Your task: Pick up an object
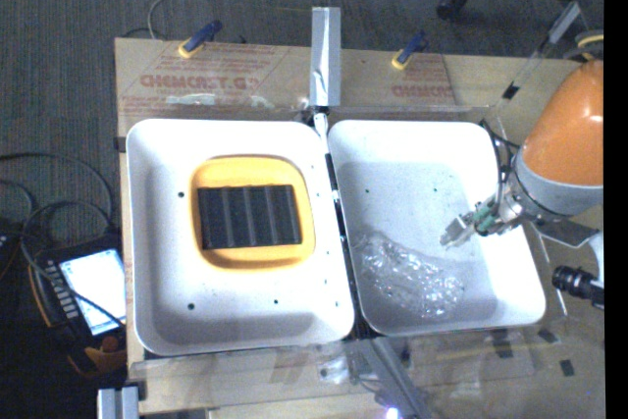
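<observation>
**Nothing lifted yet: claw low over the right bin**

Judged early in the task. No object seen between the fingers, so no grasp to count as done.

Claw (471,227) down inside the right bin (412,147), near its right wall, slanting in from the orange-banded arm (567,137) at the right edge. Too small and blurred to tell whether apart or together; cannot say either way.

Nearest candidate: a crumpled clear plastic wrapper (407,272), lying flat on the right bin's floor toward its front, from the left wall across to about the middle. Near the claw but apart from it, below and to the left in the view. Hard to make out against the white floor; edges uncertain.

Other candidate: a yellow tray with dark ribbed insert (252,213), flat in the middle of the left bin (157,289), well apart from the claw and untouched.

Left to do, by this reading: settle on a target, most likely the wrapper given the claw's place; come down on it; close; lift clear of the bin. Thin, slack film likely to slip or bunch, so a miss quite possible.
</observation>
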Robot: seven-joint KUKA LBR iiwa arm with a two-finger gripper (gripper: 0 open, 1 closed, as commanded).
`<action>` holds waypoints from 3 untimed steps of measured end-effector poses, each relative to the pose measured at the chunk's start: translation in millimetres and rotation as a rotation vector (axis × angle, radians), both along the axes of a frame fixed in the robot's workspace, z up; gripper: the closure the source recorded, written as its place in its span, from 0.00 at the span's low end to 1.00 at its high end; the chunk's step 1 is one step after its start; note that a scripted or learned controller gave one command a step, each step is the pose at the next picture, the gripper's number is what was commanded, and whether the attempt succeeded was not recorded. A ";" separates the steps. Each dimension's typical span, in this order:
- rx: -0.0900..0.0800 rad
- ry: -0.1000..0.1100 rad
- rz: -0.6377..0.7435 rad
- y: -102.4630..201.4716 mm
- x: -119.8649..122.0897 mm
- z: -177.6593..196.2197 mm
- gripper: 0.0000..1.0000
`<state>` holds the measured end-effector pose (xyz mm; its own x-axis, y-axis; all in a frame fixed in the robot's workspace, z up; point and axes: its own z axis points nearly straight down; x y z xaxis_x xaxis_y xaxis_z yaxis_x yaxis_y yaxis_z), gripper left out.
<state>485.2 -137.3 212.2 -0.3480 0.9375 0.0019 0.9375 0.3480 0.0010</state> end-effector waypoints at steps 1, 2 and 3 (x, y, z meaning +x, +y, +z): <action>0.000 0.000 0.000 -0.1 -0.1 0.0 0.00; -0.004 -0.013 -0.101 9.7 2.8 -119.2 0.00; -0.002 -0.019 -0.101 10.3 5.2 -107.5 1.00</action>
